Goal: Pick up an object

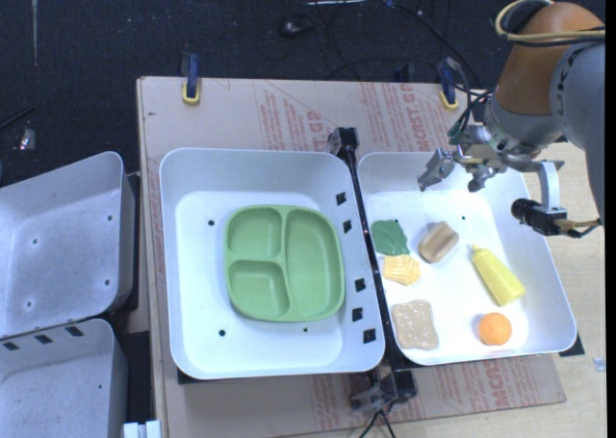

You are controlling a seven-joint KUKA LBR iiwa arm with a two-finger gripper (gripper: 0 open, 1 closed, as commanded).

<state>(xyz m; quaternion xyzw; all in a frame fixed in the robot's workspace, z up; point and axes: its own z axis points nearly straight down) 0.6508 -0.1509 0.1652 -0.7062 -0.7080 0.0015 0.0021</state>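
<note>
The right bin (539, 263) holds several small items: a dark green piece (389, 235), a yellow corn-like piece (401, 270), a tan bread roll (438, 242), a yellow bottle (497, 273), an orange ball (495, 329) and a beige cracker-like slab (415, 322). My gripper (454, 172) hangs over the far end of that bin, above and beyond the roll, open with its two fingers spread and nothing between them.
A green divided plate (285, 263) lies in the left bin (183, 234). A black divider (358, 234) runs between the bins. Blue clamps (192, 78) hold the cardboard base at the back. Spare white bins (58, 234) sit at the left.
</note>
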